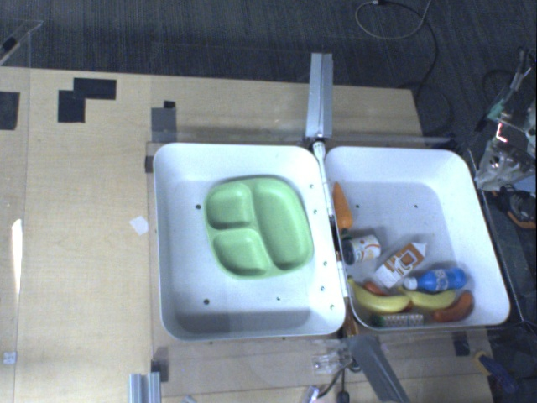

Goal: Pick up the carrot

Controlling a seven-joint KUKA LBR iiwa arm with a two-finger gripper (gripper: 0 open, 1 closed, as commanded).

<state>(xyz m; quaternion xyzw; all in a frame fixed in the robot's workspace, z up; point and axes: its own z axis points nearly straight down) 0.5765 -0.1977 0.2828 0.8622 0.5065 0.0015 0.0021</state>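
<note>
Carrot [340,206] lies lengthwise in the right bin [457,170], pressed against its left wall beside the divider, apart from the clutter lower down. My gripper's state: cannot tell.

Risks, as I judge them: the wall leaves little room on that side, so a descent could strike the rim or pinch off-centre and squirt the carrot away. The small can [362,248] sits just below it; a sloppy approach may nudge that instead.

Glowing evenly under bright, diffuse overhead light, with both white bins [168,250] nearly washing out. Casting only soft shadows along the inner bin walls and under the green tray [256,225]. Catching a glare streak at far left on the table [75,225]. Blurring slightly throughout, dimming toward the dark floor [210,15] at top.
</note>
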